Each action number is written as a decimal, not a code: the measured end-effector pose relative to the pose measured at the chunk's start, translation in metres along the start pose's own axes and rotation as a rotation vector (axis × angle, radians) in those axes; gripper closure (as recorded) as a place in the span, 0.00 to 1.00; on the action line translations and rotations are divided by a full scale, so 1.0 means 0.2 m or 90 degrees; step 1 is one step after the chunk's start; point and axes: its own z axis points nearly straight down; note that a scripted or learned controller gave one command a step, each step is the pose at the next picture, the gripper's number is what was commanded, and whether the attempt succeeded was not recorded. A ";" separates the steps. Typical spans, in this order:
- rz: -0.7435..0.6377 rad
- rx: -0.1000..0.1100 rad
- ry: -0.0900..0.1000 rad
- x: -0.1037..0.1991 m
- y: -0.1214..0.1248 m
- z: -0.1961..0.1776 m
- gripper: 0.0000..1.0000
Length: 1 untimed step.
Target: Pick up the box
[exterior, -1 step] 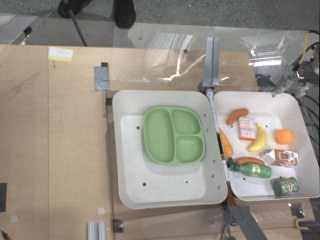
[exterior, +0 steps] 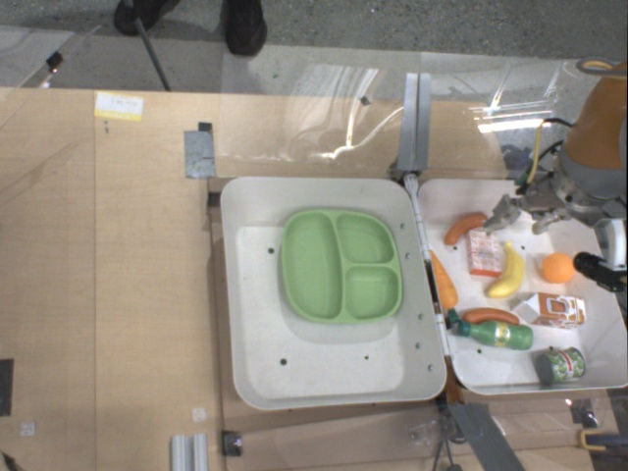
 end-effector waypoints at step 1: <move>-0.125 -0.002 0.000 0.24 -0.08 0.17 0.00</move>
